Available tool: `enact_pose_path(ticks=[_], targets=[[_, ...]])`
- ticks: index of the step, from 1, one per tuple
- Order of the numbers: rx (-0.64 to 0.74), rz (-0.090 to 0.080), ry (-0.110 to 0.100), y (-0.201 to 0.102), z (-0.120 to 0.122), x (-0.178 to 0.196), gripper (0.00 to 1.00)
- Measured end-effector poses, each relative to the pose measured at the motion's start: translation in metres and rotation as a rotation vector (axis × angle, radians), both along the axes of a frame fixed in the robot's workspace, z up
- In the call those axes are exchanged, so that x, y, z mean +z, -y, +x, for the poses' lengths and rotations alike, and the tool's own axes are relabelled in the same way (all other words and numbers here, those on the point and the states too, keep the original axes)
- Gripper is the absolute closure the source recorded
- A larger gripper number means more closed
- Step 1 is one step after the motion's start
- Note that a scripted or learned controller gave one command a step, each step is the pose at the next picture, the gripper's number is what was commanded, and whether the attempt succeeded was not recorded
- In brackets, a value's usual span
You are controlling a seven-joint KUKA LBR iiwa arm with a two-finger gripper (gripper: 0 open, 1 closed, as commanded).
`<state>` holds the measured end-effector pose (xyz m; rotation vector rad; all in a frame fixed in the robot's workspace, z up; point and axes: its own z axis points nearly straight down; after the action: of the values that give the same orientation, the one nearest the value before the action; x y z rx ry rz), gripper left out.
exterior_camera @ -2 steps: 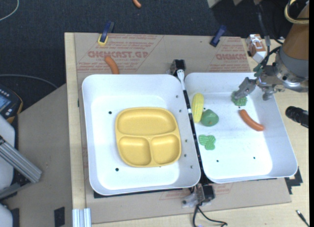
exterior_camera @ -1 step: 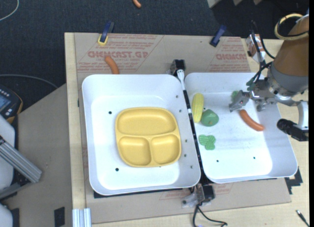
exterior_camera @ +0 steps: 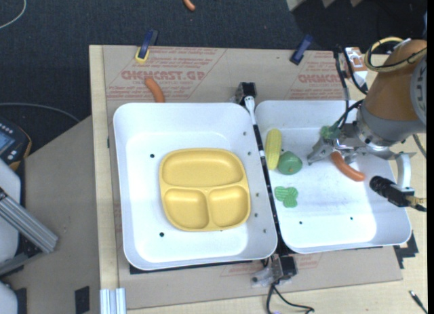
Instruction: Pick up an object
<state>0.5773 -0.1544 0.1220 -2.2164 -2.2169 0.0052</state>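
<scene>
My claw [exterior_camera: 330, 154] hangs spread wide beside the orange sausage [exterior_camera: 347, 167], which slants down-right, corn cob [exterior_camera: 273, 148] and lime [exterior_camera: 290, 163] alongside.

Grey arm with orange band reaching in from right, claw [exterior_camera: 330, 151] low, fingers spread apart

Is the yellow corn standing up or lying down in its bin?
Lying down. The corn lies flat on the floor of the right bin, by its left wall, lengthwise along that wall, next to a green piece.
</scene>
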Motion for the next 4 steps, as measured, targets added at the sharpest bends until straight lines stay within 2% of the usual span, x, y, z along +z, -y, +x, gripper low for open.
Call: enact_pose_path(ticks=[1,2,3,4], targets=[[0.000,0.000,0.001,-0.001,-0.001,-0.040,0.00],[-0.001,-0.002,0.007,0.000,0.001,-0.027,1.00],[-0.001,-0.005,0.013,0.006,0.004,0.019,1.00],[0.001,-0.005,0.015,0.002,0.005,0.082,1.00]])
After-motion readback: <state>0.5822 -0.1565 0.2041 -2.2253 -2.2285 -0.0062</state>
